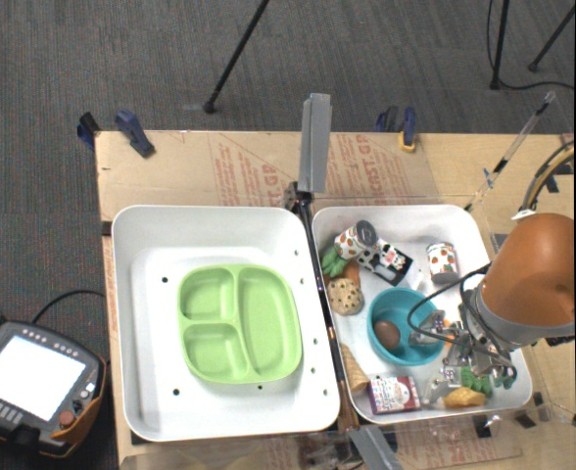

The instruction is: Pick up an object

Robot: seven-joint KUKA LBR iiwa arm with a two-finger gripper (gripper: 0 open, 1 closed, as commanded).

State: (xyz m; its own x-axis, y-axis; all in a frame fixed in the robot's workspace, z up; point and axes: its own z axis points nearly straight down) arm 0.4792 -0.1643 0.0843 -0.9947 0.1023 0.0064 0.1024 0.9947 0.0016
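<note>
The arm (pixel 528 272), entering from the right of the frame, stood over the lower right part of the right bin (pixel 417 211), its orange band covering the bin's right wall. The gripper (pixel 464 355) hung low beside the teal bowl (pixel 402 327); whether it was spread or closed could not be determined, as wrist hardware and cabling obscured it. No object was seen held. The bowl contained a small brown item (pixel 387 334). Close around the gripper lay a pink-labelled carton (pixel 394 394) and a yellow item (pixel 464 397) along the bin's lower edge. Further up the bin lay a cookie (pixel 346 297), a black-and-white cow toy (pixel 378 257), a grey-lidded jar (pixel 364 233), a strawberry-printed cup (pixel 442 259) and green pieces (pixel 331 261). An ice-cream cone (pixel 355 367) lay by the divider. The left bin (pixel 141 238) held a green divided plate (pixel 239 323).
</note>
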